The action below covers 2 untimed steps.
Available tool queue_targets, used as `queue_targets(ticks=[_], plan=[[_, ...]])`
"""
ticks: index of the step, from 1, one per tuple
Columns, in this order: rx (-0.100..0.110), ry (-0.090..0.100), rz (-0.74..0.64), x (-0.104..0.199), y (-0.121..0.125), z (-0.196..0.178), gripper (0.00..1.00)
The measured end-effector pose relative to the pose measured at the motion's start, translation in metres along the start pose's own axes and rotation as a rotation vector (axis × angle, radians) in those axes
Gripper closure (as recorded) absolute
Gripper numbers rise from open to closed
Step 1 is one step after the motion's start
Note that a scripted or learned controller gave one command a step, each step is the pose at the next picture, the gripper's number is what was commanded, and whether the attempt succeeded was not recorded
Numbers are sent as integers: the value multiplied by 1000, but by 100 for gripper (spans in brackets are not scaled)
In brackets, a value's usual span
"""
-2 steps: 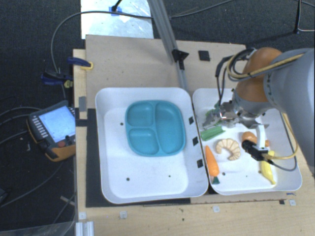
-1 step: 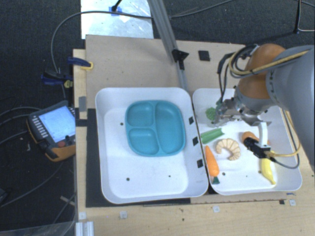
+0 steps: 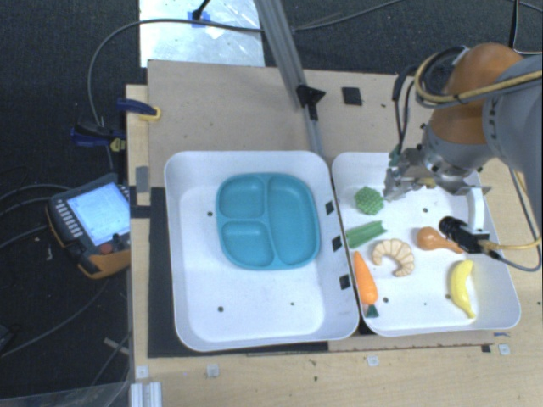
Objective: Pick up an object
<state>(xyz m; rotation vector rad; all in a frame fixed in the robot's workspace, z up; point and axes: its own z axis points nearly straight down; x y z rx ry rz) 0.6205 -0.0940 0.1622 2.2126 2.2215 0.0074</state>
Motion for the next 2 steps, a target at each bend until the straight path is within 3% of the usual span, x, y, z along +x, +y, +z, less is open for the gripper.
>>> queue_targets(ticks=[2], plan=[[0,0,-2,5,9,-96,100]])
